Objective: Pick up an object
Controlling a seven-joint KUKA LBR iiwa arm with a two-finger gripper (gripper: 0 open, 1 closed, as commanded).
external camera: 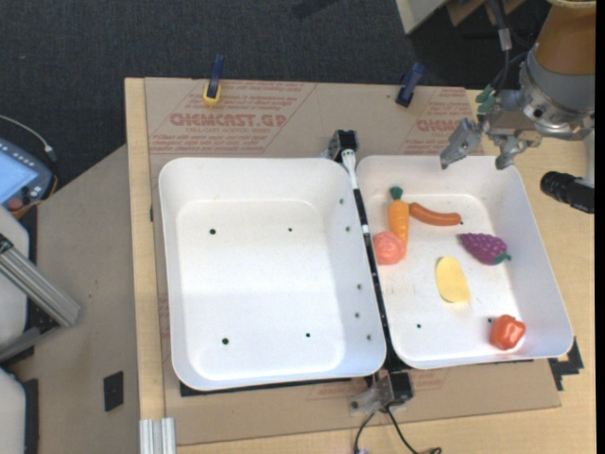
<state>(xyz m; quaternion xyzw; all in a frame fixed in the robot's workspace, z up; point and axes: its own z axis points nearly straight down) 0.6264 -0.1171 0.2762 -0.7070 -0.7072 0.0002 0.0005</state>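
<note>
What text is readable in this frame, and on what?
"CHEMCAST GP": red print on the brown board under the bins, left of the middle clamp; the last letters are blurred, so that reading is uncertain.
Red print on the same board near the end effector: partly covered and blurred, not readable.
Smaller red lines beneath both prints: too small to read.

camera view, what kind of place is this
Probably a robotics lab bench set up for grasping trials. Two shallow white bins are clamped side by side on a cardboard sheet, toy foods like a carrot lie in the right one, and a pincer hangs above it.
</note>
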